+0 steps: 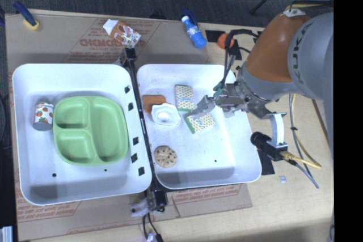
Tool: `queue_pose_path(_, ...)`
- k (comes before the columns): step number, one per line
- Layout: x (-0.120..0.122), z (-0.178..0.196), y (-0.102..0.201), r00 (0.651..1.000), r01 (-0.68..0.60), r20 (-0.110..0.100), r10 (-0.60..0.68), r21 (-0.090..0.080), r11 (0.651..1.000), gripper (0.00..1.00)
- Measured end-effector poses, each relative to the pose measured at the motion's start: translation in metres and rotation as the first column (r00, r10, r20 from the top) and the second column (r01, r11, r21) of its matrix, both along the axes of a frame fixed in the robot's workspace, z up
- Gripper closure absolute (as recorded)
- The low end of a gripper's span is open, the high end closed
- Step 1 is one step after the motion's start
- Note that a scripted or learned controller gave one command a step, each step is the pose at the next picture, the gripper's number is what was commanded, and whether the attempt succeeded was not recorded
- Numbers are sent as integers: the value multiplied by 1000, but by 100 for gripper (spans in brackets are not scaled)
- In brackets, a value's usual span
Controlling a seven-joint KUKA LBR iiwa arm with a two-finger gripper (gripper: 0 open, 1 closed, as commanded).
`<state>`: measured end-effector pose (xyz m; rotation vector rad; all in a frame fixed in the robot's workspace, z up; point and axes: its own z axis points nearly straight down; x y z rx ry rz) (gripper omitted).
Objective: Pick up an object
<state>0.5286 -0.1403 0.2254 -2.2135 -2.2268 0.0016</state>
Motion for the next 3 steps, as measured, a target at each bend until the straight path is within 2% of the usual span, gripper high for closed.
queue_pose_path(1, -26, -133, 21, 1000, 0, 1, 0, 0, 1000, 0)
queue_pose_path(2, 46, -105, 30, 1000, 1, 2, -1, 0, 1000, 0)
queue_pose_path(3, -54, -134, -26, 1000, 2, -3, -2, 0, 1000, 0)
